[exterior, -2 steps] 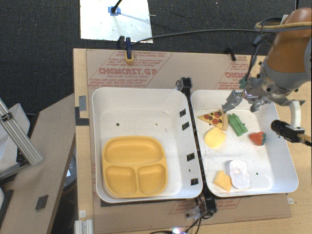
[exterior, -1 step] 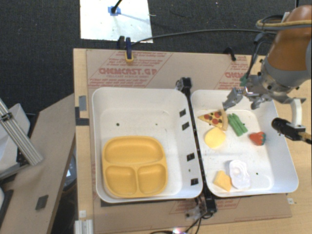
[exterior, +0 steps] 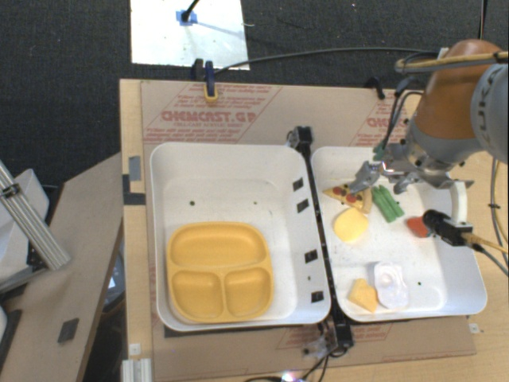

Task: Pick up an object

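Green block (exterior: 388,202) lies in the right bin (exterior: 469,293), just under the hand (exterior: 387,178); finger state cannot be told. Beside it: pizza-slice toy (exterior: 350,196), with a round yellow piece (exterior: 351,225) below it. Red piece (exterior: 417,227) further right. Yellow wedge (exterior: 363,295) and white cup (exterior: 390,284) near front wall. Left bin (exterior: 238,165) holds a yellow divided tray (exterior: 219,270).

In the right bin (exterior: 469,297) you see a green stick (exterior: 389,203) at twelve o'clock, a pizza slice toy (exterior: 351,196) at eleven, a round yellow piece (exterior: 351,226) at the centre, a red piece (exterior: 417,227) at three, and a yellow wedge (exterior: 363,296) touching a white cup (exterior: 390,285) at six.
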Controlling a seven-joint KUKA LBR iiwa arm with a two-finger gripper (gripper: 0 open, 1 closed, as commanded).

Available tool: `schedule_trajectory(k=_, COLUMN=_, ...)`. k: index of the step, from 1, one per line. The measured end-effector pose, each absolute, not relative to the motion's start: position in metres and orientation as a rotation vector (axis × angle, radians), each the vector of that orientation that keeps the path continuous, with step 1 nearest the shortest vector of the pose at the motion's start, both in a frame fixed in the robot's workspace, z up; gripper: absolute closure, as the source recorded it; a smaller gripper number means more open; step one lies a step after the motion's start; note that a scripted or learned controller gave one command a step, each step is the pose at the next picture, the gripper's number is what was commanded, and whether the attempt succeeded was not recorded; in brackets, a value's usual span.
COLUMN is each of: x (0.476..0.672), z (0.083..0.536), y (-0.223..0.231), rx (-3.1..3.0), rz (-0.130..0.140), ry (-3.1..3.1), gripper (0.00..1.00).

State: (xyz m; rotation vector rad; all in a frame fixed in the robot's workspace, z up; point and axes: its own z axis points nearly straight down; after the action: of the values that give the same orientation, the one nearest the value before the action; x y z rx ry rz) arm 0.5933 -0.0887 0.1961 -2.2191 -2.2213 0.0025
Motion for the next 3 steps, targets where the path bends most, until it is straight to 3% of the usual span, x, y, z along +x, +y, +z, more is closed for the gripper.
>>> schedule_trajectory(k=1, x=0.584, z=0.147, y=-0.084, rx=-2.219, rz=0.002, ry=-2.220, gripper=0.00)
schedule_trajectory(k=2, x=0.588, z=0.105, y=-0.083, rx=-2.220, rz=0.001, ry=-2.221, gripper=0.00)
schedule_trajectory(k=3, x=0.589, z=0.118, y=-0.084, rx=-2.224, rz=-0.003, ry=-2.222, gripper=1.00)
